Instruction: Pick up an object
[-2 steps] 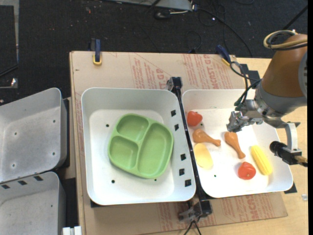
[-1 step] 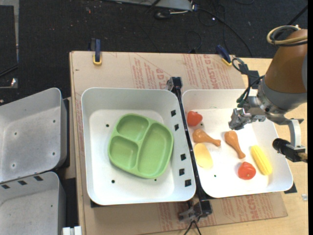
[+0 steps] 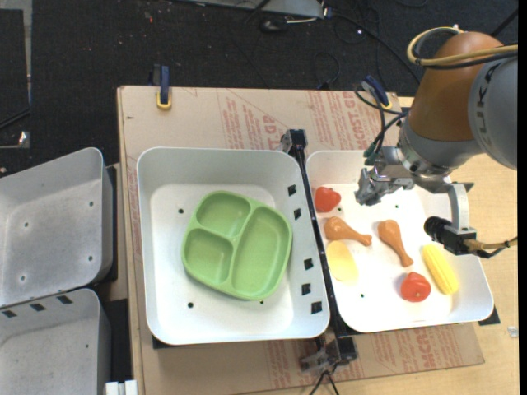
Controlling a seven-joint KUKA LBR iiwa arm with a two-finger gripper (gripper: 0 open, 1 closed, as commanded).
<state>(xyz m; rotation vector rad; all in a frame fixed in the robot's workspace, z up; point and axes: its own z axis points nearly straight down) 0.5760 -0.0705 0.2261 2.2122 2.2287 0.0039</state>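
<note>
The arm enters from 3 o'clock and the tool (image 3: 377, 185) hangs over the upper part of the right bin (image 3: 473, 315). Whether its grasping parts are apart or together cannot be told from this angle; nothing is seen held.

Contents of the right bin, all loose on the floor:
- a red tomato (image 3: 327, 198) at 9 o'clock of the tool, close to the bin's left wall;
- a drumstick (image 3: 346, 232) at 7 o'clock;
- a second drumstick (image 3: 395, 242) at 5 o'clock;
- a pale yellow piece (image 3: 342, 262) below the first drumstick;
- a second red piece (image 3: 415, 287) and a corn cob (image 3: 440, 269) toward 4 o'clock, just beside each other.

The left bin (image 3: 156, 245) holds a green divided plate (image 3: 237, 244).

Assessment: the step in hand appears to be choosing and approaching a target. The second drumstick is the soundest choice: it lies apart from its neighbours and clear of the walls. The tool should descend centred on the thick end, closing across the narrow width. The tomato near the wall risks a collision; the red piece and corn risk a double contact.
</note>
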